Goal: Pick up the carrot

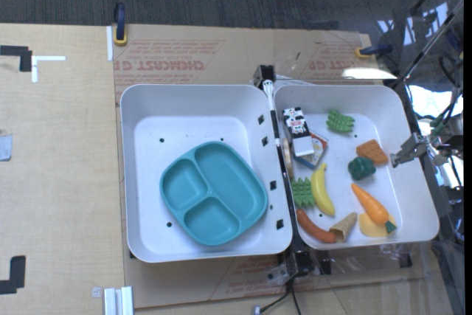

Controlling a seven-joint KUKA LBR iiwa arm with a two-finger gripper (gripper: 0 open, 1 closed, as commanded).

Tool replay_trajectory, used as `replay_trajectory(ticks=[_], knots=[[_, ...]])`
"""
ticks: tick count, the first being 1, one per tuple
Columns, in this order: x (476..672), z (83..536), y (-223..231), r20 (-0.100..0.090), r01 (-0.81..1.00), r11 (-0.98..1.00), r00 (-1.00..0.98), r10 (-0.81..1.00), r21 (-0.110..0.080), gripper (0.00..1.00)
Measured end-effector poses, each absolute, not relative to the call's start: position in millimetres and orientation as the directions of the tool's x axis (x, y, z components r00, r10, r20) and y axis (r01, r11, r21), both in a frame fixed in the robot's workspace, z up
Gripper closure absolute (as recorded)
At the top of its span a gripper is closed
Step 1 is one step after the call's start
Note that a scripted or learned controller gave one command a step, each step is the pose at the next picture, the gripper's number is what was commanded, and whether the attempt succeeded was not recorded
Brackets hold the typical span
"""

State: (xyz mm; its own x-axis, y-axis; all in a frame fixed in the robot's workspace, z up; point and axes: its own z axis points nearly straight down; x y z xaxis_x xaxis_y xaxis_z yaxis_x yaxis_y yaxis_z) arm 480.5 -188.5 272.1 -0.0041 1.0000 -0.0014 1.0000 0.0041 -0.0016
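1. I see the gripper [404,156] at the right bin's [413,130] right wall, level with the orange wedge; from this camera I cannot tell how it is set. Nothing shows held in it.
2. One carrot [371,206]: it lies on the right bin's floor, lower right, slanting from upper left to lower right, green tip toward the corner. It is near the gripper but apart from it, below and to the left.
3. One yellow piece [371,228] lies just below the carrot, touching it as far as I can tell.
4. One orange wedge [372,152] and one dark green broccoli [361,169] sit just beside each other, above the carrot.
5. One cone [344,226], one banana [321,190], one reddish sausage [316,227] lie along the lower middle of that bin. The cone's tip meets the sausage.
6. I count two light green leafy pieces: one upper [340,122], one at the left wall [302,192] beside the banana.
7. One small carton with black and white print [298,130] lies upper left, over what looks like a clear wrapper.
8. Two white bins in all, side by side on the tabletop [59,181]. The left bin [140,158] holds one teal tray [213,192] with three compartments.
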Motion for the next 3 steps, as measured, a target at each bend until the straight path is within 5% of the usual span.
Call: replay_trajectory(ticks=[2,3], knots=[[478.5,91.1,-147.1,0.000,1.000,0.006,-0.006,1.000,0.000,0.00],[479.9,99.7,-147.9,-0.001,1.000,0.001,-0.001,1.000,0.002,1.00]])
